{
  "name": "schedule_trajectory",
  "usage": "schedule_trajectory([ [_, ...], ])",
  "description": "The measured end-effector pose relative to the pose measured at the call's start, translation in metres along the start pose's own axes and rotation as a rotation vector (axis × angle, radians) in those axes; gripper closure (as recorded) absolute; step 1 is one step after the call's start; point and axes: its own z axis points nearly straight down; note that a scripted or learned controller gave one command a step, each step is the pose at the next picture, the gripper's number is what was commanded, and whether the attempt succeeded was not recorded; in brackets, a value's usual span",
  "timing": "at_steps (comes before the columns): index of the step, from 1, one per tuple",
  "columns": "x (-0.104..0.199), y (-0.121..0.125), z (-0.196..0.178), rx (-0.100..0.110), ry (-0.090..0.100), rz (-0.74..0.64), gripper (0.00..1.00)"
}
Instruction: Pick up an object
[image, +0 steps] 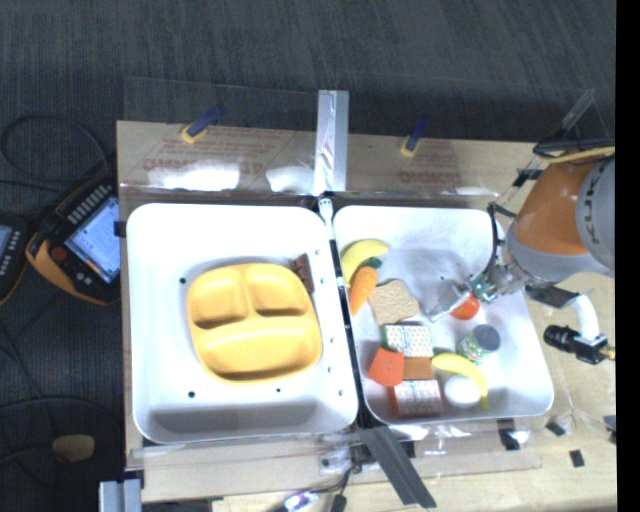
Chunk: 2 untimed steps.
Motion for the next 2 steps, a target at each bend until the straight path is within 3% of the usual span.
schedule_trajectory([
  [1, 0.0, 0.001, -0.01, -0.002, 0.001, 0.001, 1.0],
  [2, 0.075, 0.035, -0.099, 0.014, 0.01, 0.144, 1.0],
])
